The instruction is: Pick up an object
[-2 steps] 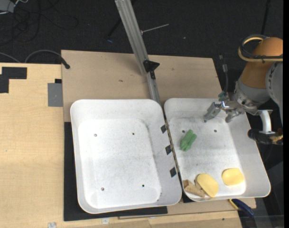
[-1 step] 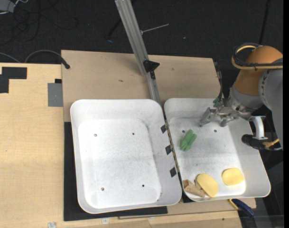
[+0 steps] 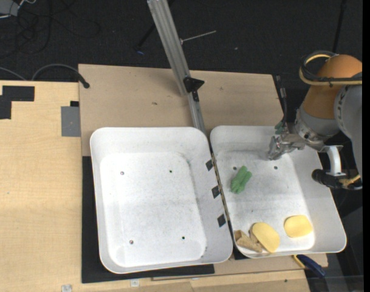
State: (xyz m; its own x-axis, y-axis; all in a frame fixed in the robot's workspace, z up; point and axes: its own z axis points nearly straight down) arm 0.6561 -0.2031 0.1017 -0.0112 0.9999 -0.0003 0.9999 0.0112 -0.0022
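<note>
Over the far right part of the right bin (image 3: 330,239), the gripper (image 3: 278,146) is seen hanging from the grey arm (image 3: 330,111), whose orange band is visible above the wrist. Whether the fingers are released or clenched cannot be told from this view, and nothing is seen between them. Well apart from the gripper, near the middle of the same bin, a green object (image 3: 240,179) is laid at a slant on the white floor. Along the near edge of that bin, two yellow objects are found: one rounded yellow piece (image 3: 298,226) toward the right, and a second yellow piece (image 3: 266,236) to its left, touching a tan object (image 3: 248,242) in the near left corner. Beside it, the left bin (image 3: 149,193) is set on the worktop (image 3: 124,96), its right rim overlapped by the right bin's edge. A slanted metal rail (image 3: 172,47) is seen behind both bins.
</note>
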